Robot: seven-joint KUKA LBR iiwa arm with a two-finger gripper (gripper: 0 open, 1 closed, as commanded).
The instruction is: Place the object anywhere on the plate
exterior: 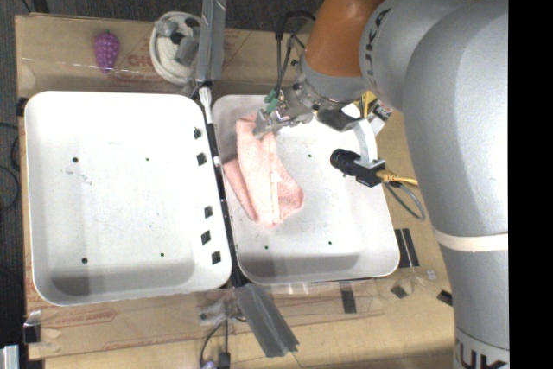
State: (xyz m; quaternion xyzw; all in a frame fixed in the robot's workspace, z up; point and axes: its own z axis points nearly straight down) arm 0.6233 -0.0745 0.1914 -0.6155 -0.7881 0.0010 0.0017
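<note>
So the gripper is down at the far edge of the right bin, right on the top end of the pink cloth (can't tell if it's got a pinch on it, too small to see). The cloth lies crumpled along that bin's left wall, probably the thing to move. Left bin sits alongside. A purple toy sits on the bench's far-left corner.

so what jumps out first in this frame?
The big grey arm with its orange band fills the right side, its gripper down at the top end of a pink cloth crumpled in the right bin. A small purple object sits on the bench above the left bin.
</note>
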